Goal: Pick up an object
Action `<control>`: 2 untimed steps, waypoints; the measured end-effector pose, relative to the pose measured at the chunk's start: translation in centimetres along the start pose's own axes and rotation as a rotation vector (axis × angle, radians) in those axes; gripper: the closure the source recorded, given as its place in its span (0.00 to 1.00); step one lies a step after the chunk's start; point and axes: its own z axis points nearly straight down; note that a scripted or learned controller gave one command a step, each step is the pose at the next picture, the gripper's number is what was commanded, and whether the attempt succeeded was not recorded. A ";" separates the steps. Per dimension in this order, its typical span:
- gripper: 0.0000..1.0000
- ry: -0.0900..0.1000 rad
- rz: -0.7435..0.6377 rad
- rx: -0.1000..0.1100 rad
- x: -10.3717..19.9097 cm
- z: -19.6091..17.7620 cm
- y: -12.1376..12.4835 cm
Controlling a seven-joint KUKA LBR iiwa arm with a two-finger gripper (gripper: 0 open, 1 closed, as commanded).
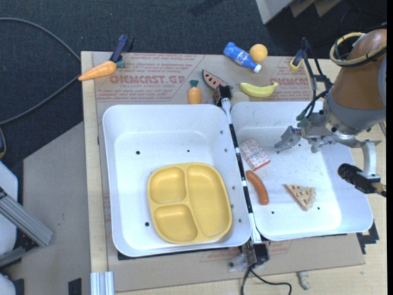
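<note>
The right bin (350, 223) holds three toy foods. A pink wafer (254, 153) lies near its left wall. A red-orange sausage (257, 187) lies just below the wafer, along the same wall. A tan triangular waffle slice (301, 196) rests in the middle front. My gripper (287, 141) hangs over the upper middle of this bin, reaching left from the grey wrist (341, 128). It is to the right of the wafer and above the waffle slice, and nothing shows in it.
The left bin (123, 140) holds a yellow divided plate (188, 201). On the cardboard behind the bins lie a carrot (97, 71), a watermelon slice (213, 78), a banana (258, 89), a blue bottle (241, 56) and an orange ball (258, 52).
</note>
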 end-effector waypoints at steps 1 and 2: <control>0.00 -0.001 0.002 0.000 2.5 5.7 -2.2; 0.00 -0.002 0.001 -0.009 2.5 9.7 -4.8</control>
